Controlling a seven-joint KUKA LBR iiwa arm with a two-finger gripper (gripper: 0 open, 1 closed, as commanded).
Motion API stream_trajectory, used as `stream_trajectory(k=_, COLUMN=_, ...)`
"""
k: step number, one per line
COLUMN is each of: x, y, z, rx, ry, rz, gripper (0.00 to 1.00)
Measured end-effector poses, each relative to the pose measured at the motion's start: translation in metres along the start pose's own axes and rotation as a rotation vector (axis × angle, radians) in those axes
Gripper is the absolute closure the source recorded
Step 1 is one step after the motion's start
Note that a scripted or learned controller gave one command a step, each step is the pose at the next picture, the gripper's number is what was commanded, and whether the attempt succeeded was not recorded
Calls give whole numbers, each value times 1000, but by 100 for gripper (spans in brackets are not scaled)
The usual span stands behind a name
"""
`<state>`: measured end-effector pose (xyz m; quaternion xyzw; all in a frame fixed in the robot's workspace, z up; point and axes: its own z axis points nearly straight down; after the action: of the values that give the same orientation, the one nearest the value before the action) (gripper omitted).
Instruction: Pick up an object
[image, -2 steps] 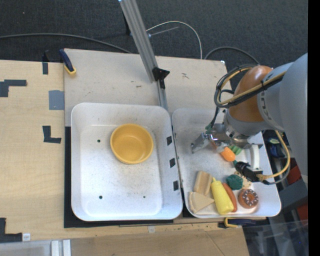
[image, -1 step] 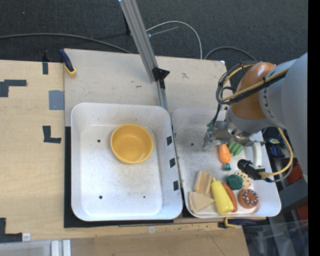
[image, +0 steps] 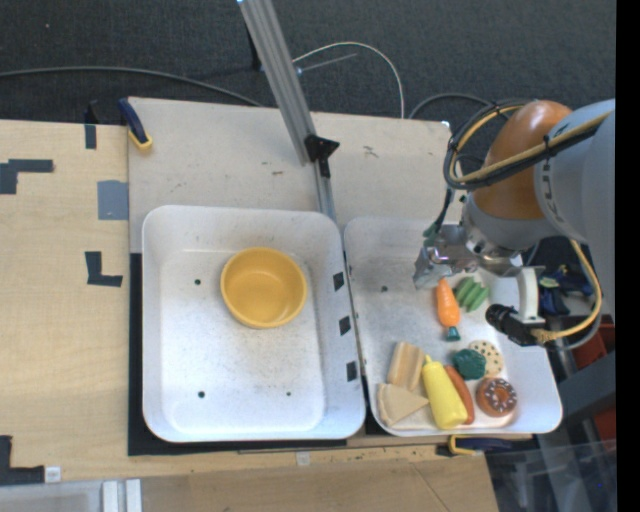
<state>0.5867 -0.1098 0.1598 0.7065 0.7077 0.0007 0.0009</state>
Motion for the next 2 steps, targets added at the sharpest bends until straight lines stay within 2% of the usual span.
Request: stream_trajectory(k=2, x=-6, y=4, z=-114, rx=-3, ry=-1, rz=0, gripper=100)
